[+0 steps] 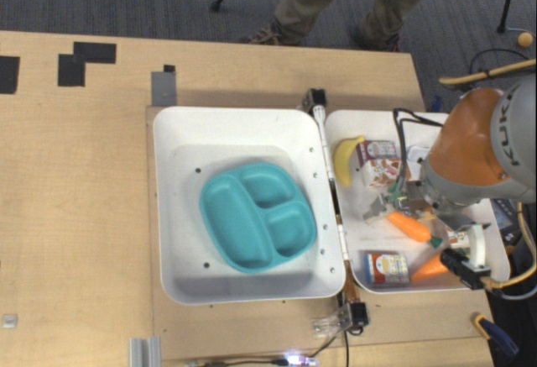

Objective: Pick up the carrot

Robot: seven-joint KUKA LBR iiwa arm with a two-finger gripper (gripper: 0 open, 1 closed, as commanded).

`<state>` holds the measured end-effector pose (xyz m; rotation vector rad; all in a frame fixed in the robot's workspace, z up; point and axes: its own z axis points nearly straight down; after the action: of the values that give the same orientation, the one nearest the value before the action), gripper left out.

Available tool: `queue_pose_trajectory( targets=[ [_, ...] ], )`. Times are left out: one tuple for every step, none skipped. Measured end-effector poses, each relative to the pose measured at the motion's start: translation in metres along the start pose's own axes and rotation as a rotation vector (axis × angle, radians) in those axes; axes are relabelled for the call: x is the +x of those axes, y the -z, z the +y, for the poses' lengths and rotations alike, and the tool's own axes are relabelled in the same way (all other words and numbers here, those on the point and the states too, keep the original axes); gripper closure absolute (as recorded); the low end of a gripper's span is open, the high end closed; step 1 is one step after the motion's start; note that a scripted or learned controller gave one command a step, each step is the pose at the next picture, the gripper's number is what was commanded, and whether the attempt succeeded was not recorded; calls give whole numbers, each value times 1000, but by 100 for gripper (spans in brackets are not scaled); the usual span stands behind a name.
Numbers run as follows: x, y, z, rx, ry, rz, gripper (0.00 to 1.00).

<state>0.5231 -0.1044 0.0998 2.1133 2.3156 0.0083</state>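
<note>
I see the carrot (409,227) lying slantwise on the floor of the right bin (369,283), near that bin's middle. A second orange piece (430,268) lies just below it, beside a small red-labelled carton (385,267). Further up the bin are a banana (345,160) and a snack packet (379,162). The gripper (401,202) hangs just above the carrot's upper end; I cannot tell whether its fingers are open or closed. In the left bin (180,273) sits a teal divided tray (256,215). Both bins rest on the wooden counter (75,214).
</note>
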Motion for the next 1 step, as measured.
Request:
queue_pose_trajectory(
  targets=[
    [0,10,2,-4,1,-1,100]
  ],
)
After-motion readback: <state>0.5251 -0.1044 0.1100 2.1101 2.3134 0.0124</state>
